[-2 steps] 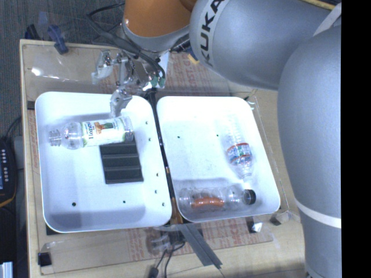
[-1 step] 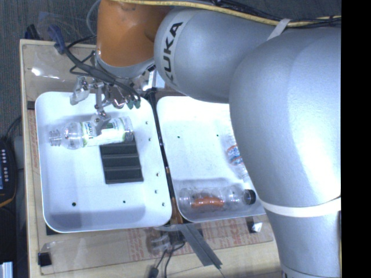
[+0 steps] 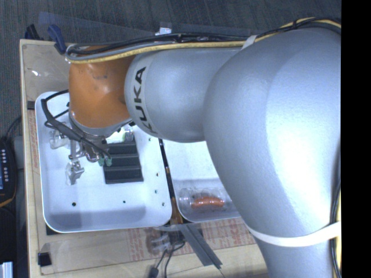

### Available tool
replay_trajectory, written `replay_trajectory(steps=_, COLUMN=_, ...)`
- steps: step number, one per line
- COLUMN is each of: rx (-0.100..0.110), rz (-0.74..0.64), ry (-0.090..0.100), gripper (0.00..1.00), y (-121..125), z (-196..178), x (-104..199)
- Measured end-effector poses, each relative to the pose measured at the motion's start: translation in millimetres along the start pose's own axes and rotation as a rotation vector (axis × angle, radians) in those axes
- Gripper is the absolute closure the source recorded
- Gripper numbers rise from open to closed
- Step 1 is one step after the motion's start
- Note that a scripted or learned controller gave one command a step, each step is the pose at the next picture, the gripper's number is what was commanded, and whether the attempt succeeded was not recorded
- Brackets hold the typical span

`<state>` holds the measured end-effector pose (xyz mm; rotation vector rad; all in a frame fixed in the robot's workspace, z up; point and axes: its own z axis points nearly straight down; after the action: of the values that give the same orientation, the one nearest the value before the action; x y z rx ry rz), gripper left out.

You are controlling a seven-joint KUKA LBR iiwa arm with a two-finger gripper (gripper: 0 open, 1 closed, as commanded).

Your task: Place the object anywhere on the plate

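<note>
A large grey robot arm (image 3: 232, 114) reaches in from the right and covers much of the scene, its orange band (image 3: 95, 94) sitting above the wrist over the left bin (image 3: 93, 216). Two shallow white bins lie side by side on a wooden tabletop (image 3: 29, 57). Below the orange band, the gripper (image 3: 74, 165) hangs over the left part of the left bin, a cluster of small metal parts seen from above; whether it is open or closed cannot be told from this angle, and nothing can be seen held in it. Just to the right of the gripper, a dark ribbed rectangular block (image 3: 123, 163) lies in the same bin. The right bin (image 3: 194, 155) is mostly hidden under the arm. In its visible lower part, near the front wall, lies a clear plate (image 3: 186, 198) with an orange, carrot-like object (image 3: 207, 201) resting on it. Black cables (image 3: 174, 38) run along the top of the arm, and a dark bracket (image 3: 200, 249) sits on the tabletop in front of the gap between the bins.
</note>
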<state>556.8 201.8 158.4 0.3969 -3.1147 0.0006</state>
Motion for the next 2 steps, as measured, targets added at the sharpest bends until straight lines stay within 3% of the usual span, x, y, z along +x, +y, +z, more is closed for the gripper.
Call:
replay_trajectory(steps=1, rx=0.003, rz=-0.213, ry=-0.004, gripper=0.0, y=-10, z=24, x=-88)
replay_trajectory(steps=2, rx=0.017, rz=-0.28, ry=-0.018, gripper=0.0, y=-11, z=57, x=-58)
